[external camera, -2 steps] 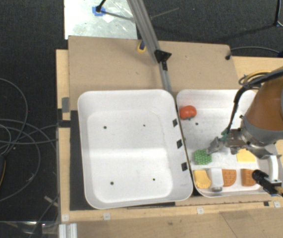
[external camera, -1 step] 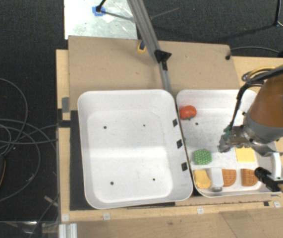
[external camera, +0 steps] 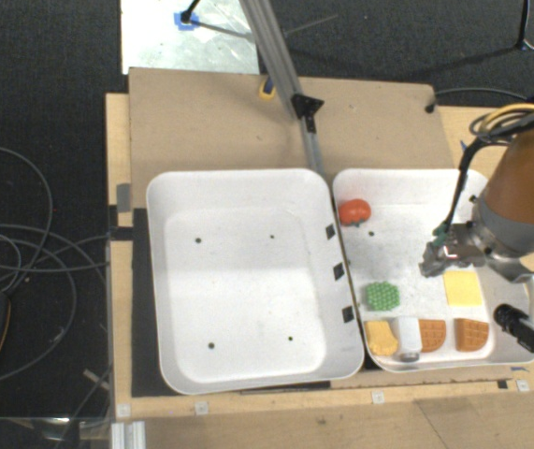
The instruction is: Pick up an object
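Note:
The right bin (external camera: 407, 183) holds several small objects. A red tomato-like ball (external camera: 354, 212) lies near its far left corner. A green bumpy ball (external camera: 382, 296) sits lower down. A pale yellow block (external camera: 463, 288) lies to the right. Along the near wall sit a yellow-orange piece (external camera: 381, 337), a white cylinder (external camera: 408, 338), and two orange waffle-like pieces (external camera: 432, 334) (external camera: 471, 334). My gripper (external camera: 441, 255) hangs over the right bin, just left of the yellow block, with the grey and orange arm (external camera: 528, 190) behind it. Nothing visible sits between its fingers.
The left bin (external camera: 168, 204) lies beside the right one, with black clips (external camera: 338, 271) along the shared edge. A slanted metal pole (external camera: 276, 45) crosses above the bench's far side. Cables lie on the floor at left.

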You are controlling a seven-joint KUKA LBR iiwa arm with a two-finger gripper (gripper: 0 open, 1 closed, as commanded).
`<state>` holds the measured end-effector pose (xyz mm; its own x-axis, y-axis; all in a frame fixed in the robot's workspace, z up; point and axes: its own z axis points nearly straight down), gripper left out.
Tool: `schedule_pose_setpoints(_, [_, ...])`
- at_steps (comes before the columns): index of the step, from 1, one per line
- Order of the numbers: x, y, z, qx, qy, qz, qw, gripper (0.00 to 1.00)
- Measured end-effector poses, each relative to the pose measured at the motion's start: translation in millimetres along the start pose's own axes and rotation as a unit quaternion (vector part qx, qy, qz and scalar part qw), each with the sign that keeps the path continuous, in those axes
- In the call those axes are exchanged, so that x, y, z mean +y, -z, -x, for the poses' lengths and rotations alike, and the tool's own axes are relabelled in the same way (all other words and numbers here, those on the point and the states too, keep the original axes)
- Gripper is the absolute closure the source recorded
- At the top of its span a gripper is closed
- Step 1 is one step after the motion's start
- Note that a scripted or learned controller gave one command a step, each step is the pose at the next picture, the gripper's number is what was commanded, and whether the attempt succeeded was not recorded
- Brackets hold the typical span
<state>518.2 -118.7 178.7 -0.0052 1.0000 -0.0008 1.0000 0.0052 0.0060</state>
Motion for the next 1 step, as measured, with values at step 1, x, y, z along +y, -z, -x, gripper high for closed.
schedule_pose_setpoints(1, [3.5, 44.4, -4.0, 0.0, 0.0, 0.0, 1.0, 1.0])
